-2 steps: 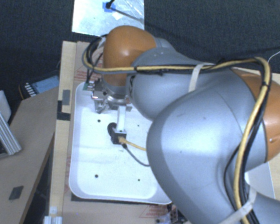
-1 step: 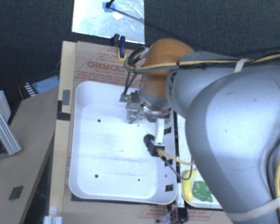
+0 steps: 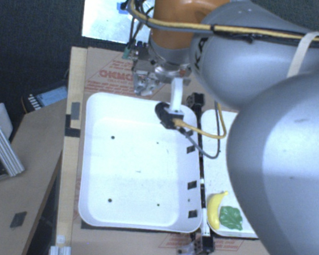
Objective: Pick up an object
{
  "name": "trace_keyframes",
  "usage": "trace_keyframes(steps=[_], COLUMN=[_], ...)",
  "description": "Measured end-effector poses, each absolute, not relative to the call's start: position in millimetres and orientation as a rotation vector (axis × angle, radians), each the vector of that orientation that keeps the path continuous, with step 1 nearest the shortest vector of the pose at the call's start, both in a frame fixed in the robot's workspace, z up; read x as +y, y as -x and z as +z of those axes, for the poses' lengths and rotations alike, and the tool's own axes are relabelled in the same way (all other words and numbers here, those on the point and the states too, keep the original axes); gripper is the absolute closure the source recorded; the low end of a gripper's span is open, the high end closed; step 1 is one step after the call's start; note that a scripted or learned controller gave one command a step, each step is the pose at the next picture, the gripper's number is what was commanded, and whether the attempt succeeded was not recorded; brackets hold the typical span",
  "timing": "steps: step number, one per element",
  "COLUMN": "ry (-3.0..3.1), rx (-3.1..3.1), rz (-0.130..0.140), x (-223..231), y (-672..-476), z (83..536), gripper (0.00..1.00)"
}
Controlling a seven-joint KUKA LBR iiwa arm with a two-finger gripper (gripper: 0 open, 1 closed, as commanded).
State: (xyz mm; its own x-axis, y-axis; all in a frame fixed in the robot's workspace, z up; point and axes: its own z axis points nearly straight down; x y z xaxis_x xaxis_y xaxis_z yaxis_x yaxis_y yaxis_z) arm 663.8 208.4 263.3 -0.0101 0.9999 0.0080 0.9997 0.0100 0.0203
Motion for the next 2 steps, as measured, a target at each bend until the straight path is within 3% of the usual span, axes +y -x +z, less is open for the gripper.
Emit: trace_keyframes(steps=[1,2], ry=[-2.220,-2.225], rx=[2.235,2.222], rz=[-0.019,-0.004], x=[228.9,187.0], y=[-591.0,-504.8], z=[100.0,189.9], gripper=[1.00,1.00])
